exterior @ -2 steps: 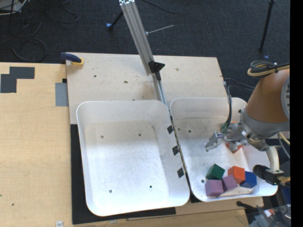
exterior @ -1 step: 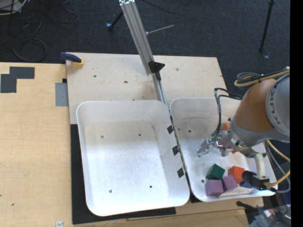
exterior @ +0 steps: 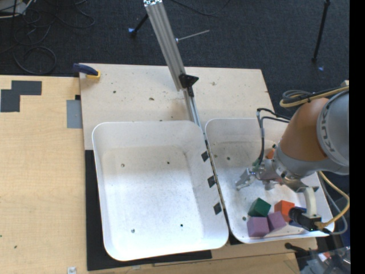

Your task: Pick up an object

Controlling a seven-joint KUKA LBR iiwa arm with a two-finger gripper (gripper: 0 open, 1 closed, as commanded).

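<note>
No pick yet, by the look of it: the gripper (exterior: 246,178) hovers with fingers apart and nothing between them in the right bin (exterior: 228,131), while the green block (exterior: 261,206) and purple blocks (exterior: 264,224) sit untouched at its five o'clock.

Dark carpet floor (exterior: 256,27) strewn with cables (exterior: 34,53); pale wooden bench (exterior: 40,170).
</note>
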